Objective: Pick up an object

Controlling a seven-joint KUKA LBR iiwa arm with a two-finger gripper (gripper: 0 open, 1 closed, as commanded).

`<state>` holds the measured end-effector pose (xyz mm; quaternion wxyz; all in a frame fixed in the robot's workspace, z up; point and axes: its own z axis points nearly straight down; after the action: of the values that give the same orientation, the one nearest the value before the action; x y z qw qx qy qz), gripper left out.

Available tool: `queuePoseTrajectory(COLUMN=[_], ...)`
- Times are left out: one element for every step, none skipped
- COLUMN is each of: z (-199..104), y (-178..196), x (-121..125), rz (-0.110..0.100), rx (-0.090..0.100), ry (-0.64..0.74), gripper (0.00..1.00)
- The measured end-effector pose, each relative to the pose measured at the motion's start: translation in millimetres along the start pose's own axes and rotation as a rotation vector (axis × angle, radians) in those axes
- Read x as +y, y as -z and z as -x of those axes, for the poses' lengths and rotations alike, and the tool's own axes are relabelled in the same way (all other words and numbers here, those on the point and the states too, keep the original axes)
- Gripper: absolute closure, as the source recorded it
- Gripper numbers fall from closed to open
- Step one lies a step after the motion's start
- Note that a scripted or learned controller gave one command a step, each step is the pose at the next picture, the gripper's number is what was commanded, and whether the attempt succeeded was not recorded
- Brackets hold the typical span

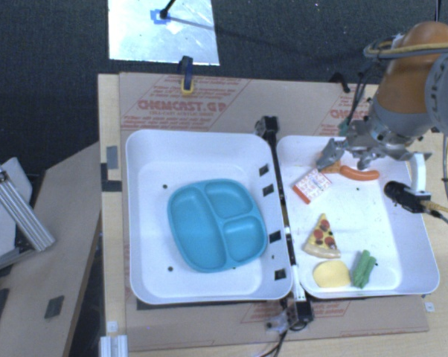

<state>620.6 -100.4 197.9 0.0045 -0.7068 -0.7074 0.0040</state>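
Hot dog [358,173] beneath gripper [341,155]

Grey arm [441,88] with orange band [417,58], yellowish cable loops, metallic grey end effector [341,155].

The arm [425,73] runs off the right edge, and it seemingly hides part of the hot dog [358,173].

A blue tray [215,224] is seen in the left bin [146,155], cardboard [187,103] is laid beneath both bins, and a foil sheet [135,21] is placed behind.
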Motion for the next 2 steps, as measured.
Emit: queuePoseTrajectory(z=[0,0], y=[8,-34], x=[3,7], rz=[0.013,0.011], rx=[-0.001,-0.001], ry=[0.002,0.002], gripper=[0.00,0.00])
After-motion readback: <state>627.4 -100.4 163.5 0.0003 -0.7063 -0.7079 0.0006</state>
